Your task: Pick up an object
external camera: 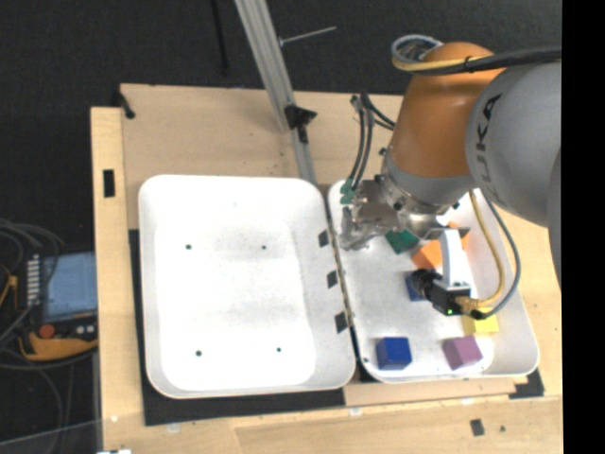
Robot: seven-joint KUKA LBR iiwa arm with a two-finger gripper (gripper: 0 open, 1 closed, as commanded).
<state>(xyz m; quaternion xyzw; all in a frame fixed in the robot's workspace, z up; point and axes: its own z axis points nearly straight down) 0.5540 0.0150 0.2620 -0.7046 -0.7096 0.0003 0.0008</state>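
My gripper (353,230) hangs low over the far left corner of the right bin (378,296), close to the wall between the two bins. Just to its right lie a green piece (403,242) and an orange piece (430,253), both partly hidden by the wrist. A small blue piece (417,285) lies mid-bin. A blue cube (393,352), a purple cube (462,352) and a yellow block (485,325) sit along the bin's near side. I see nothing held in the gripper.
The left bin (236,282) stands beside the right one, on the same bench. A slanted metal pole (269,60) rises behind the bins. The arm's grey and orange body (454,112) covers the right bin's far end. A white bracket with a black plug (451,277) hangs over the bin.
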